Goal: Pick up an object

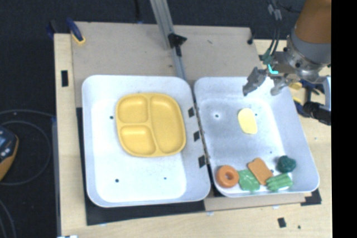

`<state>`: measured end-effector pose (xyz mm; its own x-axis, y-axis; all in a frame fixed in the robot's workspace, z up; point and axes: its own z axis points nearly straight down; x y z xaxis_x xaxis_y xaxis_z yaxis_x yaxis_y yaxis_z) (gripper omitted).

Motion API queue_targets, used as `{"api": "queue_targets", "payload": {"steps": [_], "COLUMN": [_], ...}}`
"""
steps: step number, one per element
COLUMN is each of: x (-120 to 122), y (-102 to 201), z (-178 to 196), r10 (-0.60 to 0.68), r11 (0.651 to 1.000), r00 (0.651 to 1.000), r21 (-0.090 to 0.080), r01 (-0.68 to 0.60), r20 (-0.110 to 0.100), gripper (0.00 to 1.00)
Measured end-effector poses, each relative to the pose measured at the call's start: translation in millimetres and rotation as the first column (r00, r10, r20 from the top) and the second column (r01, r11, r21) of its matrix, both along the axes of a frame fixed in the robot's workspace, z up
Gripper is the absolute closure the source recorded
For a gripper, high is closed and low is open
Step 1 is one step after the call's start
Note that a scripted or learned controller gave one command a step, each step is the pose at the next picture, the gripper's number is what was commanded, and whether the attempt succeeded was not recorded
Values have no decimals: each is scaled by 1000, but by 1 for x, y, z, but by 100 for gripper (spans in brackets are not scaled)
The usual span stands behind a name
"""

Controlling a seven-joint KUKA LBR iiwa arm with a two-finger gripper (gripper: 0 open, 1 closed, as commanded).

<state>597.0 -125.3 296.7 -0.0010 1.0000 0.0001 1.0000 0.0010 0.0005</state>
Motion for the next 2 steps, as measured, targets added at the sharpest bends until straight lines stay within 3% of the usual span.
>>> {"api": "queue_targets", "payload": {"steps": [1,2], "x": [0,-4], "y": [0,1], "z": [0,-43], "r10": [0,-1], "r11": [1000,1000], "r00": [1000,1000], "r21": [0,-2], "r01": [0,1], "r20": [1,-3], "gripper": [0,0]}}
